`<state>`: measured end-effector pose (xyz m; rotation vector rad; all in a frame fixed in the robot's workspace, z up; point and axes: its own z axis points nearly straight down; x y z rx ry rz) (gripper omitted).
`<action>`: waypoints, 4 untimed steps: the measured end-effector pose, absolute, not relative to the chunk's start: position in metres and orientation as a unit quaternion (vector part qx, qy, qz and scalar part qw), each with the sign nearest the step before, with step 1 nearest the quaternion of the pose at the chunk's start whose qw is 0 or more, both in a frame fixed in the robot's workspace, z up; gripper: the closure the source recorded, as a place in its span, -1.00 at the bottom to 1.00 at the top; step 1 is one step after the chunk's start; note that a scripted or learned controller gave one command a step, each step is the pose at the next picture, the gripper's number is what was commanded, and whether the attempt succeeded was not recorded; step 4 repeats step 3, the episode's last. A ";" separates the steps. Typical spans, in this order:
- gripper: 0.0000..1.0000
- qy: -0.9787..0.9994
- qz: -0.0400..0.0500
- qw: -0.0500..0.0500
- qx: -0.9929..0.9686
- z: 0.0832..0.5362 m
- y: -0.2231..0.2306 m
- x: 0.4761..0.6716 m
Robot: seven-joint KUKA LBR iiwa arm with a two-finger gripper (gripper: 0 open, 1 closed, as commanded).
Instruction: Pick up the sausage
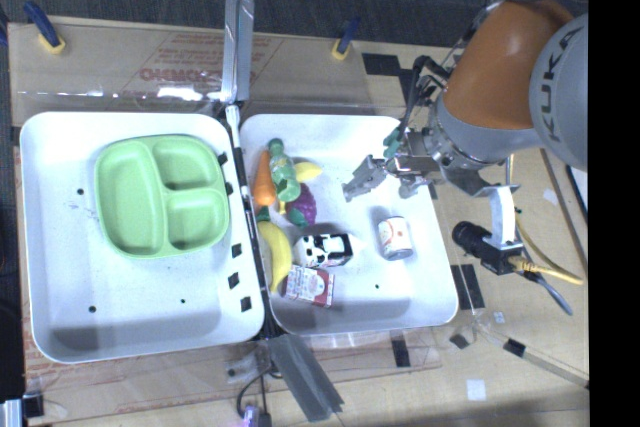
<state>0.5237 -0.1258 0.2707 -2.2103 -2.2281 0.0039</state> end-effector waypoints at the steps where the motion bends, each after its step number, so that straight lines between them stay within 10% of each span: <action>1: -1.00 -0.680 0.002 0.001 -0.733 0.109 -0.094 0.603; 2: -1.00 -0.613 0.000 0.000 -0.790 0.127 -0.095 0.655; 4: -1.00 -0.627 0.001 0.001 -0.779 0.092 -0.092 0.633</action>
